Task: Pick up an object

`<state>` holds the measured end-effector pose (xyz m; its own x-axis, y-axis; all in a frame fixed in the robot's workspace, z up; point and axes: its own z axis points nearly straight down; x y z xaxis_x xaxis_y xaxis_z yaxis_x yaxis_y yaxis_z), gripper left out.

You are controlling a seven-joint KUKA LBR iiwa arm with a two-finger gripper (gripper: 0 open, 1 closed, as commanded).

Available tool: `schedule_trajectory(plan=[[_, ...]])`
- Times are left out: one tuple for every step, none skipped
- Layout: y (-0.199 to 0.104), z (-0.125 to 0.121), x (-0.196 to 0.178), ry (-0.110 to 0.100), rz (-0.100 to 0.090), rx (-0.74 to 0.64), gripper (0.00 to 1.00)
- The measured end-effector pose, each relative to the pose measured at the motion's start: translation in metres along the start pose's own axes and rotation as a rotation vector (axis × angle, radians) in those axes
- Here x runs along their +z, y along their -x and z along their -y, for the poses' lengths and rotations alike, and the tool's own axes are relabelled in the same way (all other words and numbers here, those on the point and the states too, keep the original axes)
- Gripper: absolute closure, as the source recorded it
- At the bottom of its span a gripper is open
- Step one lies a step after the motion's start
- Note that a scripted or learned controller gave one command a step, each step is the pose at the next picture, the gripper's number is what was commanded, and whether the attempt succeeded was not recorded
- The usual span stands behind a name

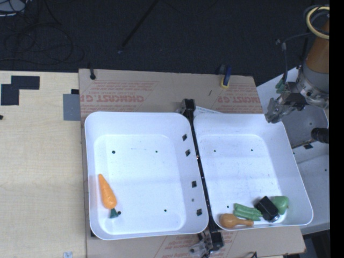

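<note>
The arm (pixel 317 52) is reaching in from the right and is hanging above the far right corner of the right bin (pixel 301 184). Its gripper (pixel 273 113) is sitting just outside that bin's rim, over the cardboard (pixel 161 90) edge, and it is carrying nothing. I cannot tell if it is released or clenched, because it is small and blurred at this place. In the left bin (pixel 91 144) a carrot (pixel 107 191) is lying near the near left corner, with its green end pointing to the front rim. In the right bin four things are lying together in the near right corner: a pear (pixel 234 221) at the front rim, a green pod (pixel 246 212) just behind it, a black block (pixel 267 208) touching the pod, and a green piece (pixel 281 202) just beside the block. All of them are well apart from the gripper. The two bins are standing side by side on the cardboard.
</note>
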<state>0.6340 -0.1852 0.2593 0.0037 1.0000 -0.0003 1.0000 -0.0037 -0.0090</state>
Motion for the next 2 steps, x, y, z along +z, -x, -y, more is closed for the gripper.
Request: schedule_trajectory(plan=[[0.030,0.008,-0.065,0.012,0.002,-0.002,1.00],[0.026,-0.010,0.002,0.002,-0.002,-0.008,1.00]])
